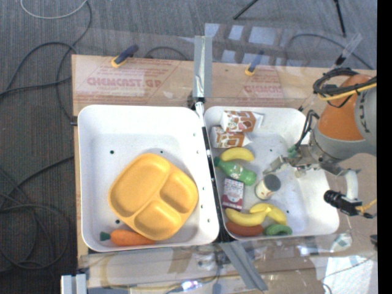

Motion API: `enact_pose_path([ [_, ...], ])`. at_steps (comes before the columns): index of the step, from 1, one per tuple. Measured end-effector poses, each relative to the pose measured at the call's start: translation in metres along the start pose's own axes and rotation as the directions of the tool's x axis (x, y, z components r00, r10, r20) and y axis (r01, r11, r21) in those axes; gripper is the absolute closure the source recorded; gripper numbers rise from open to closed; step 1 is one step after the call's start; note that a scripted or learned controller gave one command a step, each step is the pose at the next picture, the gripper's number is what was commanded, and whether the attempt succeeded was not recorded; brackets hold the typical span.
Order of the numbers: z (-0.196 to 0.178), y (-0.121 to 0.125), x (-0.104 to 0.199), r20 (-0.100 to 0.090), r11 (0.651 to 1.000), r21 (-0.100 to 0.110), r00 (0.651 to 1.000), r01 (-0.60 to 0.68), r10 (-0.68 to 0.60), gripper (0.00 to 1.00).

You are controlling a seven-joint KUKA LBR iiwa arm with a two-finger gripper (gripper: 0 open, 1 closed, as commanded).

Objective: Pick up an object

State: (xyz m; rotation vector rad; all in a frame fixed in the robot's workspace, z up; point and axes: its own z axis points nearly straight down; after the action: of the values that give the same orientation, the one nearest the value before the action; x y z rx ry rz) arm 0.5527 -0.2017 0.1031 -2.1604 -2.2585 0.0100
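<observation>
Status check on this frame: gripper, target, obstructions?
Gripper low in right bin, nothing visibly held. Small can just below it. Bananas crowd nearby.

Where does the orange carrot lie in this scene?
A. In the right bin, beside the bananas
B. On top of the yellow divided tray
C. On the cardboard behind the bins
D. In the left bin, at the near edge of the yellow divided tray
D: the orange carrot lies on the floor of the left white bin, against the near edge of the yellow divided plastic tray.
</observation>
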Motion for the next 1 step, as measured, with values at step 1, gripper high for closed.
enact_pose_path([
  [1,-0.0049,-0.0014,0.0011,-0.004,1.0,0.008,1.0,0.0,0.0,1.0],
])
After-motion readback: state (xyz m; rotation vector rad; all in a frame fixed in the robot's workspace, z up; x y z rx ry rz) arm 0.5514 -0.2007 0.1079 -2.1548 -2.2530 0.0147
